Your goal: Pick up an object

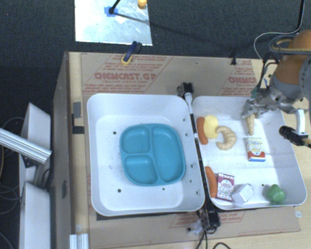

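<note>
My gripper (250, 111) hangs low over the back of the right bin (293, 162), right above the top end of a small tan oblong object (249, 125) that lies on the bin floor. The view does not show whether the gripper touches it. To its left lie a croissant (227, 137), a yellow fruit (211, 126) and an orange sausage (201, 130). A small red and white carton (256, 149) sits just in front of the tan object.
At the right bin's front lie a carrot (211, 180), a red box (225, 185), a white cube (242, 194) and a green pepper (274, 193). The left bin (101, 139) holds a blue divided plate (152, 153). A black clamp (186, 90) sits where the bins meet.
</note>
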Controlling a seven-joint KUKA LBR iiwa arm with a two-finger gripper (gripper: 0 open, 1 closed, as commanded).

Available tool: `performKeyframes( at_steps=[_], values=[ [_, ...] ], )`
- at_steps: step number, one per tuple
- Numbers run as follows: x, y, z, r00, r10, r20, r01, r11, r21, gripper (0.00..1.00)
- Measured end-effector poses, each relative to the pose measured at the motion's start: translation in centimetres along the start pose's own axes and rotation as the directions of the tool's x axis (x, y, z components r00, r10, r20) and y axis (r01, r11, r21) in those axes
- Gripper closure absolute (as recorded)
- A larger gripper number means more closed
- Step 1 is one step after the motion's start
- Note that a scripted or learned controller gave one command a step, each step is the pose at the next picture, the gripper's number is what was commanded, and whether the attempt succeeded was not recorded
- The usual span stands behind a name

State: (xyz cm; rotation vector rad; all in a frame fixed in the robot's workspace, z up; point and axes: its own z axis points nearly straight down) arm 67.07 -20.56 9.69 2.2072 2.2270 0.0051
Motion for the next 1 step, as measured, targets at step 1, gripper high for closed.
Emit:
performKeyframes(
  at_steps=[1],
  values=[
    [6.68,-0.08,1.19,1.0,0.004,-0.003,-0.004,1.0,0.004,1.0]
  ],
)
